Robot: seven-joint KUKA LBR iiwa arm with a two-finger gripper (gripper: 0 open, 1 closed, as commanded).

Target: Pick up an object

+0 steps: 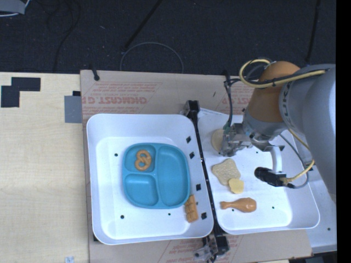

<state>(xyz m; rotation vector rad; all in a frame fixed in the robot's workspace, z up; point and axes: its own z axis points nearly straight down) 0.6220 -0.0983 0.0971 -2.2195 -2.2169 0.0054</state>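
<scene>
Gripper (232,141) hovers in approach over the right bin (299,215), jaw state impossible to tell, cracker (226,170) just below it awaiting a descent.

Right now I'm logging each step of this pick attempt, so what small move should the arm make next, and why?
Probably a short move toward the near side of the right white bin, then down. The pincer sits at that bin's far left, over a round tan piece, while the flat beige cracker-shaped piece lies just below it in the camera view, apart from the yellow round piece.
</scene>
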